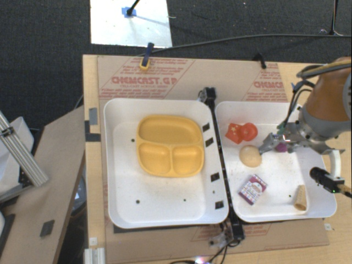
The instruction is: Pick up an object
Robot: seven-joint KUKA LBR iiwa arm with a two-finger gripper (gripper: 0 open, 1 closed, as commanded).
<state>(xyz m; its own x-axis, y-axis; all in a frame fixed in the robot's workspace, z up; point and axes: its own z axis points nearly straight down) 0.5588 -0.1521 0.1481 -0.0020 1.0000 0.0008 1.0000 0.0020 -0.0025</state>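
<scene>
At the near edge of the counter (pixel 165 238), closest to the camera, the right bin (pixel 316 202) holds a small purple and white packet (pixel 252 189) and a tan cone-shaped piece (pixel 300 197). Both lie below the tool (pixel 273 143) in the picture, the packet a little to its left and the cone to its right.

The arm (pixel 329 106) comes in from the right side, with its orange band above the wrist, and the tool hangs low over the upper middle of the right bin. I cannot tell how far it is open, and nothing is seen held in it.

A pale round object (pixel 251 156) lies just beside the tool, on its lower left; whether they touch I cannot tell. A red object (pixel 241 132) lies near the tool, on its upper left, apart from it.

Well to the left of the tool, across the divider between the bins, the left bin (pixel 124 202) carries a yellow plate (pixel 169 146) with three compartments. It rests flat in the middle of that bin.
</scene>
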